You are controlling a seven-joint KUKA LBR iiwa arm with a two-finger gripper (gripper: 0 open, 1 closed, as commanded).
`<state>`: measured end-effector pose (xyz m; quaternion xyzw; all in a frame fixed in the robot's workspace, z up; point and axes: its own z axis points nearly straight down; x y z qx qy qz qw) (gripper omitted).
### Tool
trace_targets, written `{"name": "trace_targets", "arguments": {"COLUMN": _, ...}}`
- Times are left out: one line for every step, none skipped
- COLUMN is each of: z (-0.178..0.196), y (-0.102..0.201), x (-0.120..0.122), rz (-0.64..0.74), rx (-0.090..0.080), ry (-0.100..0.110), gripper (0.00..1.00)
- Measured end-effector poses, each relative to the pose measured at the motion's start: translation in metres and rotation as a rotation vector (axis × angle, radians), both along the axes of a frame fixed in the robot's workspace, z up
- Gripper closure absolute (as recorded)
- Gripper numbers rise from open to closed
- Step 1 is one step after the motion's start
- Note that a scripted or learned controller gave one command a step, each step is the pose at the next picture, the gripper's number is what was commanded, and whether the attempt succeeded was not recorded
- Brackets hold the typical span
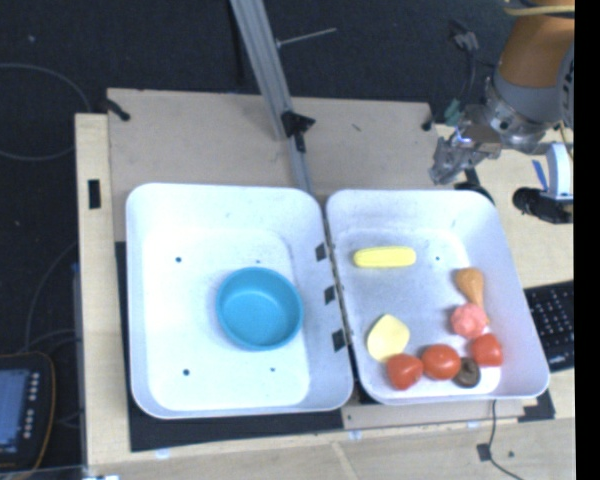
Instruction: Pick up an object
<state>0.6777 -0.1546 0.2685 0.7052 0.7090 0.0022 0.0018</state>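
Note:
The right bin holds a long yellow piece, a pale yellow lump, an orange cone-like piece, a pink piece, red tomato-like pieces and a small dark brown piece. The left bin holds a blue bowl. My gripper hangs just beyond the far right corner of the right bin, above the bench, apart from every object.
A grey metal pole slants from the top down to the gap between the bins. A black keyboard lies at the right, and a tablet screen sits at the lower left. Cables trail near the arm.

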Motion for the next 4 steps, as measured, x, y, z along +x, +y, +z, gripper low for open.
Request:
{"name": "trace_targets", "arguments": {"z": 0.008, "y": 0.052, "x": -0.007, "rz": 0.002, "rx": 0.001, "ry": 0.006, "gripper": 1.00}}
{"name": "trace_targets", "arguments": {"z": 0.004, "y": 0.093, "x": -0.019, "rz": 0.002, "rx": 0.000, "ry": 0.008, "gripper": 1.00}}
{"name": "trace_targets", "arguments": {"z": -0.011, "y": 0.145, "x": -0.032, "rz": 0.003, "rx": 0.001, "ry": 0.009, "gripper": 1.00}}
{"name": "trace_targets", "arguments": {"z": -0.017, "y": 0.189, "x": -0.035, "rz": 0.002, "rx": 0.000, "ry": 0.011, "gripper": 1.00}}
